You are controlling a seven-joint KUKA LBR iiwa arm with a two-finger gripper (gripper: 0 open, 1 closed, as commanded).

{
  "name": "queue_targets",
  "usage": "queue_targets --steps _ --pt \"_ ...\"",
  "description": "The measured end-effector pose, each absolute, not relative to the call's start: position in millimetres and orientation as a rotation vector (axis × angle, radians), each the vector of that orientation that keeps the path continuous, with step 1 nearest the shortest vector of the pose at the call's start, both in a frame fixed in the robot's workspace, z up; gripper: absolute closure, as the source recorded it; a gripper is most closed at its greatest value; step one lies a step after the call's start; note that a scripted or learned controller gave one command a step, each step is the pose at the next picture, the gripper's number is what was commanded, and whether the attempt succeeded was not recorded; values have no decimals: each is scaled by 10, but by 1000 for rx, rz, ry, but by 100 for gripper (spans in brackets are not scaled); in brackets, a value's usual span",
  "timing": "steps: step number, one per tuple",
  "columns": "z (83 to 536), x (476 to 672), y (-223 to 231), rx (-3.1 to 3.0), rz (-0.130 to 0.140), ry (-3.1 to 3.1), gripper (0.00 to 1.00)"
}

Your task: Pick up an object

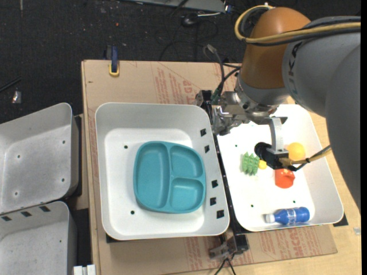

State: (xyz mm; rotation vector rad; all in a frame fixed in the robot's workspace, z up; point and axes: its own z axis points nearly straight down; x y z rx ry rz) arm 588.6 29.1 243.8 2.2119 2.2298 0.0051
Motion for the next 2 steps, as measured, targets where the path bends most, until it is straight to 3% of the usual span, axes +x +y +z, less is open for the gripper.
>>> queue_targets --steps 1,2 --pt "2461 6149 808 2212 6 2229 100" --pt "2459 6137 774 2218 0 2225 0"
